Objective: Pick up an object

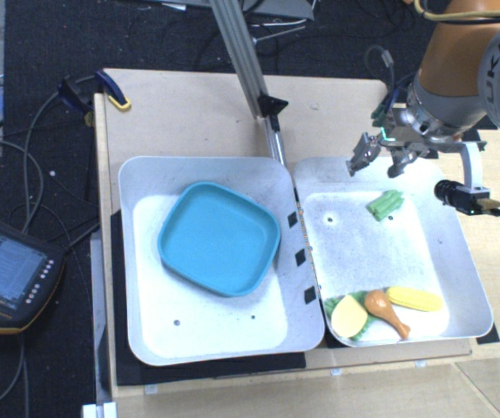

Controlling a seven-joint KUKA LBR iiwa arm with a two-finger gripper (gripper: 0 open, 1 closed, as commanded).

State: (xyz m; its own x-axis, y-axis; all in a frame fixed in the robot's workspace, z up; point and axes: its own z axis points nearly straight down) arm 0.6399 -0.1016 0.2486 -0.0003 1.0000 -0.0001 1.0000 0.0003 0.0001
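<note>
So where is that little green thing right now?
The green thing lies in the right bin, near its far edge, just below the tool. The yellow and orange pieces sit well away, at that bin's near edge.

The bench and the two white bins are evenly and brightly lit from above, and only soft, short shadows are cast beneath the blue plate and along the bin walls. The floor around the bench is left dark (cables are barely made out there). Mild graininess is seen throughout, and the orange band of the arm is slightly softened at the frame's edge.
</note>
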